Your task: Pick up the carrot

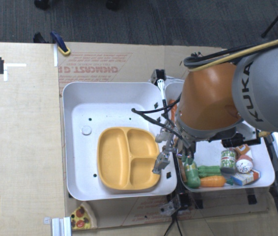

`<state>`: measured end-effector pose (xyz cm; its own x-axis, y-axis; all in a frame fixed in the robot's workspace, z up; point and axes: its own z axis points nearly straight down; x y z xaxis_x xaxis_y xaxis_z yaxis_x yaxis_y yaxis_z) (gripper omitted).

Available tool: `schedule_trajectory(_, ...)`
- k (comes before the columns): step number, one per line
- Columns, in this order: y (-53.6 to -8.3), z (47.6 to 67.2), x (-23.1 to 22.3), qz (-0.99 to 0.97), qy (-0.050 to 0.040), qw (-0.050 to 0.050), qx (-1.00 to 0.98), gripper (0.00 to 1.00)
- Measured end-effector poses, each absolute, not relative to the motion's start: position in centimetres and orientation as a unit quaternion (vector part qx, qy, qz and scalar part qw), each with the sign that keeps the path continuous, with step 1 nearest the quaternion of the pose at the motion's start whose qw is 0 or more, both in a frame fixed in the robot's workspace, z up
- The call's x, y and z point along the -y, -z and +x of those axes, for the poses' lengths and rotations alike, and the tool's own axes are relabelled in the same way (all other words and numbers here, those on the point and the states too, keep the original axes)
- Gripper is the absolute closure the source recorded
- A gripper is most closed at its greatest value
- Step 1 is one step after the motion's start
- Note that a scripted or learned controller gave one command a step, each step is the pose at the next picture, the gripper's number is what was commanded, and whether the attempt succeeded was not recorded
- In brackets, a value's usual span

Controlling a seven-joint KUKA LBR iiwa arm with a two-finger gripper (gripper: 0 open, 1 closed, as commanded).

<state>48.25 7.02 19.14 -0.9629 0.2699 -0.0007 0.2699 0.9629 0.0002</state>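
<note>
The gripper [164, 157] is seen low over the wall between the two bins, just beside the yellow divided plate [127, 157]; whether it is closed or parted cannot be told, and nothing is seen held in it. The carrot [212, 181] lies in the right bin [265, 177], touching a green vegetable [208, 171] near the front wall. A top-down approach along its length is judged best, as neighbours crowd it closely.

a pale wooden bench [21, 146] fills the frame's left and centre, bearing flattened cardboard [99, 65], two white bins [75, 146] side by side, and a pizza-slice toy [81, 218] at bottom.
</note>
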Motion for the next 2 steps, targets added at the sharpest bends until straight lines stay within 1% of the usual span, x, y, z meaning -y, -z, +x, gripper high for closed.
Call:
schedule_trajectory(1,-9.22,52.58,-10.09,0.095,-0.0004,0.002,-0.995,0.00)
schedule_trajectory(2,-10.22,52.64,-10.03,0.097,-0.0010,0.000,-0.995,1.00)
